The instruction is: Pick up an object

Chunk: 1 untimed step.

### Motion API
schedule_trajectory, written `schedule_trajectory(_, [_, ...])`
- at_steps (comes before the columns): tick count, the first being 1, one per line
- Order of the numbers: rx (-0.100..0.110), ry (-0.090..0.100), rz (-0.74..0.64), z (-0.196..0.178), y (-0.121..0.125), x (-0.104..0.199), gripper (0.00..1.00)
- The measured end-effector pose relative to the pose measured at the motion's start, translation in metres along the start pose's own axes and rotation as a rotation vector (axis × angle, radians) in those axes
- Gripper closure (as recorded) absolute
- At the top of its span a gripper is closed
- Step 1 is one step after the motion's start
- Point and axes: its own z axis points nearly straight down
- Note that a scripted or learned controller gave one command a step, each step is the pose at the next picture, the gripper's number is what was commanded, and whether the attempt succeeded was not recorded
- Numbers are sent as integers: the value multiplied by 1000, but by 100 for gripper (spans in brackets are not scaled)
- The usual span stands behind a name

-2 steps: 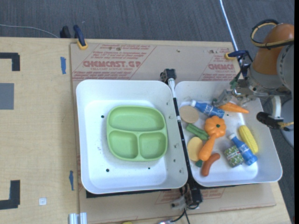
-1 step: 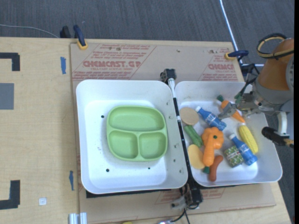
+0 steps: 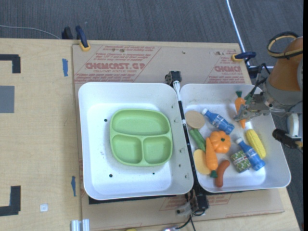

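So the gripper (image 3: 242,110) is down in the right bin (image 3: 276,177), near its far right corner, sitting right by a small carrot (image 3: 238,102), and honestly I can't tell from this angle what the business end is doing, so I wouldn't call anything grabbed yet. Nothing looks lifted. The pickable stuff is all in that right bin: a blue bottle (image 3: 218,121) just left of the gripper, a corn cob (image 3: 255,143) nearer, a second blue bottle (image 3: 252,156) beside it, an orange pepper (image 3: 219,141), a hot dog (image 3: 222,172) at the near edge and a tan disc (image 3: 195,119) by the divider. The left bin (image 3: 91,129) just has a green divided plate (image 3: 141,137). My worry is the carrot: it's tiny and close to the far wall, so a slightly off approach could knock it away or pin it against the wall instead of closing on it. Round things like the bottles and corn would likely roll out of a pinch. And the pile in the middle is packed tight, so going there risks catching two items or shoving the lot around.
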Motion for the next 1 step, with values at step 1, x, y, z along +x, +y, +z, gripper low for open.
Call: schedule_trajectory(1, [5,2,0,-84,-7,78,100])
